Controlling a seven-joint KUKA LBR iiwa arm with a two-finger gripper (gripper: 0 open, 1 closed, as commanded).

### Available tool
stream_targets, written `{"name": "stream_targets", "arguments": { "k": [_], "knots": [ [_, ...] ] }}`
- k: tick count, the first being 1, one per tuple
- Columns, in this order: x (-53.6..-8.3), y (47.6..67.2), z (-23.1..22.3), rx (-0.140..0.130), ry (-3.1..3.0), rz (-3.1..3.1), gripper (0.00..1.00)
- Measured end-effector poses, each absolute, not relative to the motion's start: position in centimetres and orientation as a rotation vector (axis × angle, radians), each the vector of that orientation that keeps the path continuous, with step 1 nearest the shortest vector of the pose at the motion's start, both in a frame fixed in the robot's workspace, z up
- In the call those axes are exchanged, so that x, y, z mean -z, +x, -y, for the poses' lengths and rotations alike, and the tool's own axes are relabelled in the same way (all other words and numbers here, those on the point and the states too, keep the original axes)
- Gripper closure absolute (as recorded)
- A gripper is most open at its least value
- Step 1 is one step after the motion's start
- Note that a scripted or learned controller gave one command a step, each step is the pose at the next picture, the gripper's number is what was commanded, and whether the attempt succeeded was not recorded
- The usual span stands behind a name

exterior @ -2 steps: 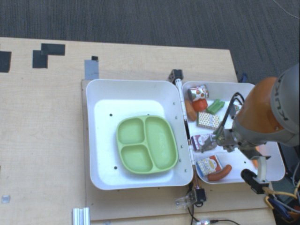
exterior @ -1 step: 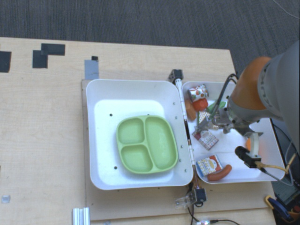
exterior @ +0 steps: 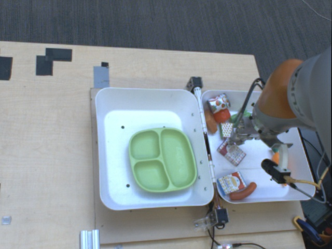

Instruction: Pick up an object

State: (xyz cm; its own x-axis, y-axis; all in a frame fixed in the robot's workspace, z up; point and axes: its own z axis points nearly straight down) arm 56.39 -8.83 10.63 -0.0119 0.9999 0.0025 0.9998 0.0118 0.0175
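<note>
Over the right bin (exterior: 306,162), the arm (exterior: 290,95) reaches down, its end effector (exterior: 237,139) just above a checkered packet (exterior: 232,153), grip state unclear

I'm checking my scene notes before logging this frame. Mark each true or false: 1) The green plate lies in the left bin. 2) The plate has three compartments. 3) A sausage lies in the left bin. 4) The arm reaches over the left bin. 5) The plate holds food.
1) True: the green plate lies in the left bin.
2) True: one long compartment and two smaller ones.
3) False: the sausage lies in the right bin, near its front edge.
4) False: the arm reaches over the right bin, with the hand down among the small packets there.
5) False: all three compartments are bare.
</note>
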Motion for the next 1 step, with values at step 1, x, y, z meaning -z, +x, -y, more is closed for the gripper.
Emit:
{"name": "stream_targets", "arguments": {
  "k": [1],
  "knots": [
    [-10.54, 56.32, 8.81, -0.02, 2.202, -2.229, 0.0]
  ]
}}
